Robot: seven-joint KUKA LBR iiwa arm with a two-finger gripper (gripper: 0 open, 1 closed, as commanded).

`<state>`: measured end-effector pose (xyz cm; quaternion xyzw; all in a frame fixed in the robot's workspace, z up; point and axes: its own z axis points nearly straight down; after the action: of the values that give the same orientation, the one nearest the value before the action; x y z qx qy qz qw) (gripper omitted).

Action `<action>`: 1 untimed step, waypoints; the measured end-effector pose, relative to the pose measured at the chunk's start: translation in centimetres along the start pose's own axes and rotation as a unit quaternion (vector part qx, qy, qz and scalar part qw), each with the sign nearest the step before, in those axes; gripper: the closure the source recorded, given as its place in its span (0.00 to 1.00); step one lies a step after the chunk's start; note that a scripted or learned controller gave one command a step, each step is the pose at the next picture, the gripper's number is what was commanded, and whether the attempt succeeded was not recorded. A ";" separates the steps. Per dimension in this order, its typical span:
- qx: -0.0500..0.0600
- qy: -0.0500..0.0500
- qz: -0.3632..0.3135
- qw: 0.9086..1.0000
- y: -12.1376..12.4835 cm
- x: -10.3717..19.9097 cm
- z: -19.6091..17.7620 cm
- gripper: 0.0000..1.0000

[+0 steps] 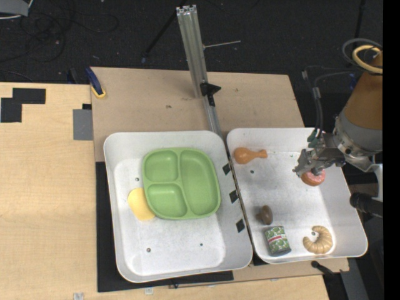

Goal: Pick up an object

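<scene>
Gripper (312, 163) sat low over the right bin (284, 139), at right of frame, directly above a small pink-red object (314, 179) (a donut-like toy, hard to tell). Whether it gripped anything could not be told. Step looked like descent onto that object, grasp not confirmed. Next move would probably call for closing on it squarely, then lifting straight up. Other candidates lay lower right: croissant (319, 239), green can (276, 240), brown lump (265, 214); an orange piece (248, 155) lay to the gripper's left.
</scene>
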<state>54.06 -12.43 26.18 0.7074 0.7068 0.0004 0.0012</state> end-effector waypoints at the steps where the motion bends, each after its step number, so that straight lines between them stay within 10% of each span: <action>1: 0.002 0.001 -0.002 1.000 1.7 4.2 0.0 1.00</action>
<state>55.72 -8.25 26.21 0.7057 0.7085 0.0002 -0.0007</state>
